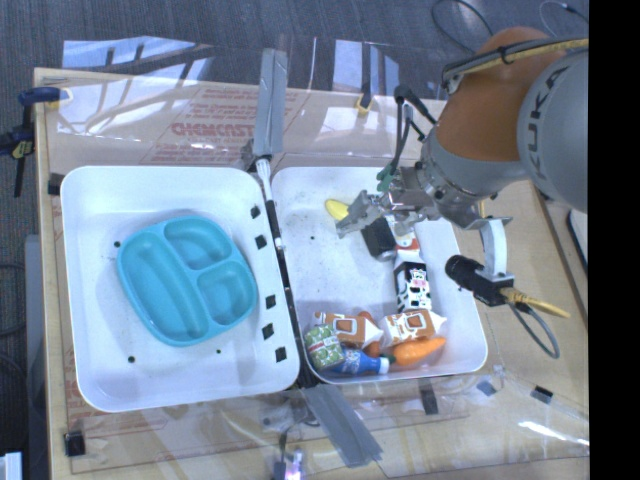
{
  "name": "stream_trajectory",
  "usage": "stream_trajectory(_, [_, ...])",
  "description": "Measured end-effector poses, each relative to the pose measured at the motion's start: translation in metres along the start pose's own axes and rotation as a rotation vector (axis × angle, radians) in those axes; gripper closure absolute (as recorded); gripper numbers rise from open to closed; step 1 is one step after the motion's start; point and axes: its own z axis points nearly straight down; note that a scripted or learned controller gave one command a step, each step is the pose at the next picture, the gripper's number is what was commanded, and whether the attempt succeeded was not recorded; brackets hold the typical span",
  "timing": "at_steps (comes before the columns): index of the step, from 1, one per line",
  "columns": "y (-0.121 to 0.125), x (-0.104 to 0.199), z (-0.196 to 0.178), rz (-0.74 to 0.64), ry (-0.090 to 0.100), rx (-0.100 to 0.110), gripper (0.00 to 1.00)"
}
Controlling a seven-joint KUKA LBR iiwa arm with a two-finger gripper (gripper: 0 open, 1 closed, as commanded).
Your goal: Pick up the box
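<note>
Box [412, 286]: small carton with black-and-white cow-patch print, lying in the right bin [310, 203], toward its right side, long axis running roughly up-down in the camera view. Its upper end sits just below the pincer [378, 230]; its lower end meets the clutter along the bin's near edge.

Clutter along that near edge: a brown-and-white carton [345, 326] at left, a green-labelled packet [322, 344] below it, a blue-capped bottle [362, 365] lying flat, an orange carrot-like piece [418, 350] at right, and another small printed carton [415, 322] above it. All packed close, touching or overlapping.

Pincer: hangs low over the middle of the right bin, dark block at its tip, just above the box's upper end. Cannot tell how wide the fingers stand; nothing seen between them. A yellow item [337, 208] lies just to its left on the bin floor.

Arm [500, 108]: grey with orange band, reaching in from the right.

Left bin [90, 268]: holds a blue divided tray [187, 276], three compartments, lying flat near the centre.

Both bins sit side by side on the worktop [560, 358].
</note>
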Motion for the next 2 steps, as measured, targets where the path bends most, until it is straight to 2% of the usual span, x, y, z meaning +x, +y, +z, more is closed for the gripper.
stream_trajectory(1, [0.001, 0.028, -0.021, -0.166, -0.002, -0.004, 0.0])
stream_trajectory(2, [-0.003, 0.016, 0.108, 0.186, 0.0, 0.002, 0.0])
